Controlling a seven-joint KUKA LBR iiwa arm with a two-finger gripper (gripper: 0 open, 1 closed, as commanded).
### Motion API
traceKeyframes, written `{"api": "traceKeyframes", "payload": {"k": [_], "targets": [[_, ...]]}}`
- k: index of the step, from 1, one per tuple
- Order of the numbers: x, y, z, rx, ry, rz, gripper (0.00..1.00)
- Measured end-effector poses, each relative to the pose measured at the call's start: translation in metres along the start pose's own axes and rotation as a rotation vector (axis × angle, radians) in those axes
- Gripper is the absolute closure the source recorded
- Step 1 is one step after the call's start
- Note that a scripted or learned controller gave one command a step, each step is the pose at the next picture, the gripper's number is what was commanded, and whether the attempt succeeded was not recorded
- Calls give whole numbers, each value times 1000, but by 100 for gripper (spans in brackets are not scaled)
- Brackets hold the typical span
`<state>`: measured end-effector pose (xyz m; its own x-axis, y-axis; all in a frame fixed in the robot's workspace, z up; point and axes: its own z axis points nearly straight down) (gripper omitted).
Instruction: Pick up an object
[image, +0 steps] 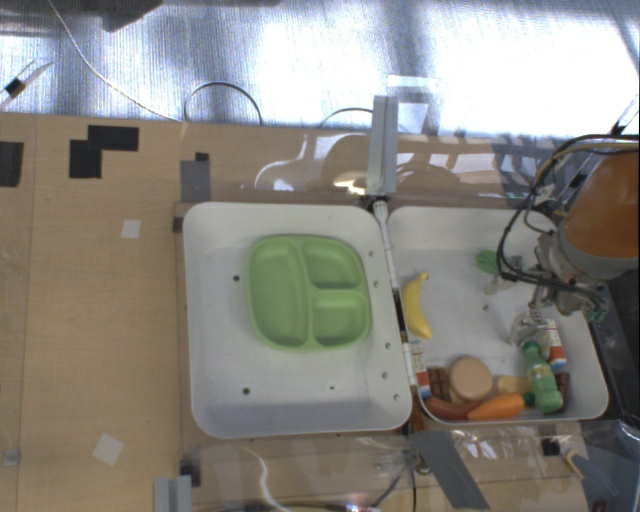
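Arm (600, 215) cut by right edge; small green item (487, 262) partly behind cables, unidentifiable.

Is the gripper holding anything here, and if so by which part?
Cannot be told: the gripper hangs low over the right bin, beside the green bottle.

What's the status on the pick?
Tool low in right bin, nothing visibly held. Green bottle just below it. Banana, carrot untouched.

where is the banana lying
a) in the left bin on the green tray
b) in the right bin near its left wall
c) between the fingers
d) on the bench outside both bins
b: the banana lies on the floor of the right bin, close to the wall it shares with the left bin, apart from the green divided tray.
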<state>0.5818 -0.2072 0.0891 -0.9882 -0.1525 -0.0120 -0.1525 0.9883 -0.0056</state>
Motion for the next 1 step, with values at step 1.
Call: {"api": "traceKeyframes", "payload": {"k": [1], "targets": [[-101, 70, 2, -8, 7, 10, 0]]}}
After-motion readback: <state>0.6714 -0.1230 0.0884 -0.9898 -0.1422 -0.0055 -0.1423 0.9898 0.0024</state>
